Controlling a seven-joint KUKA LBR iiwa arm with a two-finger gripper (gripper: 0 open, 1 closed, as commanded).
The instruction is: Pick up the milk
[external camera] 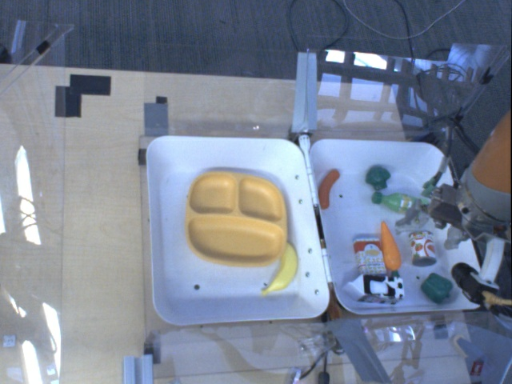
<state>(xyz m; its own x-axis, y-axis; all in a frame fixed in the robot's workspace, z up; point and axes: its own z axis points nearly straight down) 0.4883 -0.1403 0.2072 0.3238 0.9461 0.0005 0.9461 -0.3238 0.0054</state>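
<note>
The milk [383, 288] is a small carton with black and white cow patches, lying at the near edge of the right bin [352, 162]. A carrot [390, 247] and an orange and white carton [368, 256] lie just behind it. My gripper [446, 214] hangs over the right side of that bin, up and to the right of the milk and well apart from it, close to a small red and white can [422, 247]. The arm's orange band [492, 162] shows at the right edge.
The right bin also holds a red sausage [327, 188], a broccoli [378, 177], a green bottle [398, 203] and a dark green block [437, 288]. In the left bin [168, 214] sit a yellow divided plate [237, 218] and a banana [283, 270].
</note>
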